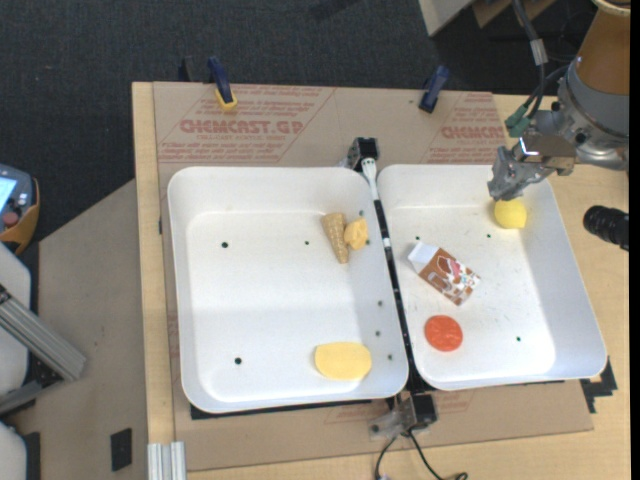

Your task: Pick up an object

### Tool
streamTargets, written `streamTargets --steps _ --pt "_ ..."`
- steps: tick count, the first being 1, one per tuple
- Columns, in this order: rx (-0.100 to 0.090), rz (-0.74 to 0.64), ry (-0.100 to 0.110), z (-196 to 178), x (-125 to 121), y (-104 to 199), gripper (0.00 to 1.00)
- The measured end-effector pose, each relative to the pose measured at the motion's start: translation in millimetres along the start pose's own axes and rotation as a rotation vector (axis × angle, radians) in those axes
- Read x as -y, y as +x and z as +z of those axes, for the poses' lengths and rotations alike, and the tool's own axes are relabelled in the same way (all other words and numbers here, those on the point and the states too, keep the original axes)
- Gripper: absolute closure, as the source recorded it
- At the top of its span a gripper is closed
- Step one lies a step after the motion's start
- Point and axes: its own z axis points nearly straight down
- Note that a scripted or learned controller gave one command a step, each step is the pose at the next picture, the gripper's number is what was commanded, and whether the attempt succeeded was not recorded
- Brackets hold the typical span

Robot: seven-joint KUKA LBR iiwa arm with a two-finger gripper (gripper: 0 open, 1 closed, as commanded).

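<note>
Five objects (444, 274) — two bins (200, 298)

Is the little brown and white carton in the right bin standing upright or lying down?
Lying down. The carton rests flat on the floor of the right bin, its broad printed face up, set at a slant.

Two white bins (190, 268), three yellow pieces (343, 361), one tan cone (336, 238), one carton (444, 274), one red disc (444, 334)
</note>
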Motion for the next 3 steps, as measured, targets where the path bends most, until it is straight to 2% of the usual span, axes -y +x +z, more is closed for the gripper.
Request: streamTargets --steps 1,2,3 --pt "0.004 0.010 -0.007 12 42 -38 1.00" --pt "0.004 0.016 -0.006 73 71 -153 1.00" --pt "0.001 0.007 -0.007 102 84 -149 1.00"
